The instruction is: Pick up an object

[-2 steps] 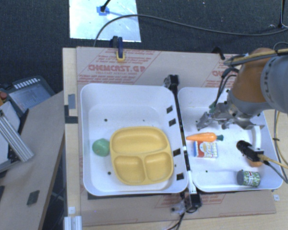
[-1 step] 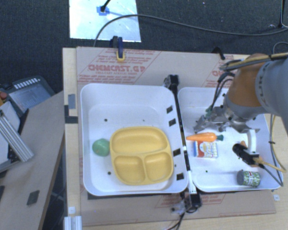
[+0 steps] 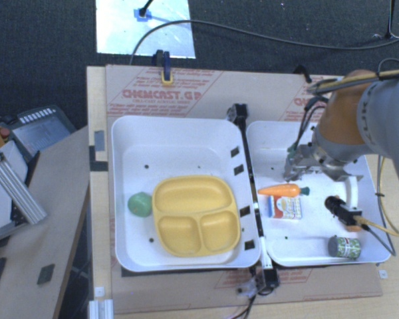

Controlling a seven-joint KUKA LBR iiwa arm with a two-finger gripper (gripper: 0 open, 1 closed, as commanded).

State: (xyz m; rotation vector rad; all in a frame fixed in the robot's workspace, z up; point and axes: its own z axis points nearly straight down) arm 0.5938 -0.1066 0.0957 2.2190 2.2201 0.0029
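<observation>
An orange toy carrot (image 3: 279,191) with a green tip lies in the right bin (image 3: 272,138), near its left wall. Just in front of it sits a small red and white carton (image 3: 286,208). A green can (image 3: 345,247) lies on its side at the bin's front right corner. My gripper (image 3: 293,169) hangs low over the right bin, directly behind the carrot and very close to it. Nothing shows between it and the carrot. The grey arm with its orange band (image 3: 342,115) comes in from the right.
The left bin (image 3: 179,135) holds a yellow divided plate (image 3: 194,212) and a green ball (image 3: 139,204) at its left. A black clamp strip (image 3: 247,178) runs between the bins. Bare white floor shows at the back of both bins.
</observation>
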